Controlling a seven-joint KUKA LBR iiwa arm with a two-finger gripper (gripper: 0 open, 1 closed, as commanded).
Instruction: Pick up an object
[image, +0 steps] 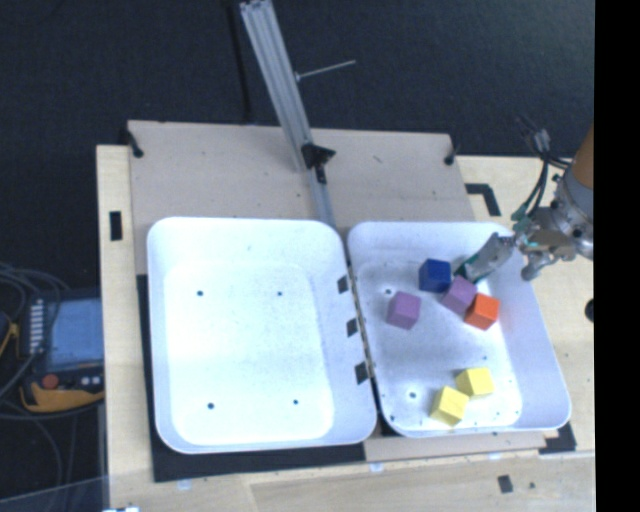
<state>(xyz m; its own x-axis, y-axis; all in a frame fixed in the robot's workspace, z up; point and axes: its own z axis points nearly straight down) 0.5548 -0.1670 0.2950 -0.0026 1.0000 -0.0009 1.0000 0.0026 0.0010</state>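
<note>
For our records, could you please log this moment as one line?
gripper over right bin | beside blue block | nothing held

Dark carpet floor (120, 60), pale wooden bench (290, 145) (metal pole (285, 90) above)

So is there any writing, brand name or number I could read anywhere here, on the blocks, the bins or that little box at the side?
No text can be read in the camera view.
The device with a blue screen at the left edge: whatever it displays is too blurred to read.
The coloured blocks, such as the blue block and orange block, show plain faces.
The white bins carry only small dark dots, no lettering.
</note>
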